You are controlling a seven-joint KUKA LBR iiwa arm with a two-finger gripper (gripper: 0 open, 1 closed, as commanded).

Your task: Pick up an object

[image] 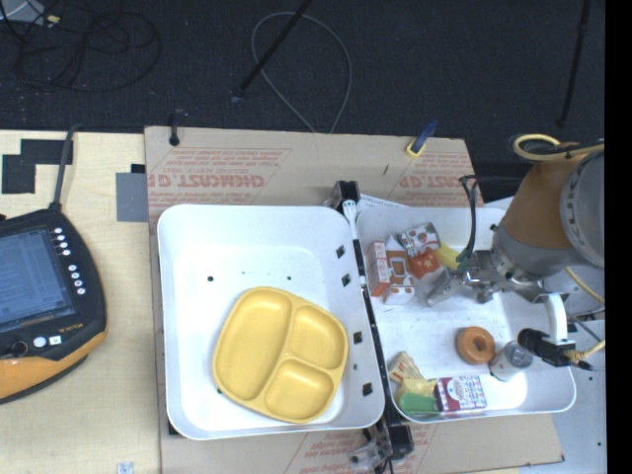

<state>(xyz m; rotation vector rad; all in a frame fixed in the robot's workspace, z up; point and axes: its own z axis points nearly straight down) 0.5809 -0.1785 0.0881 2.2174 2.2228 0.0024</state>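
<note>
The pincer [441, 286] hangs low in the right bin [538, 395], its metal tips down among the clutter, and whether they are spread or pressed together I cannot tell. Just left of the pincer lies a red and white packet [392, 270], flat against the bin's left wall. Behind the pincer sits a crumpled wrapper [420, 242] with a red patch. In front of the pincer and a little right rests a small brown doughnut ring [476, 345], clear of the tips. Well left of the pincer, the left bin [188, 255] carries a yellow divided plate [279, 353]
</note>
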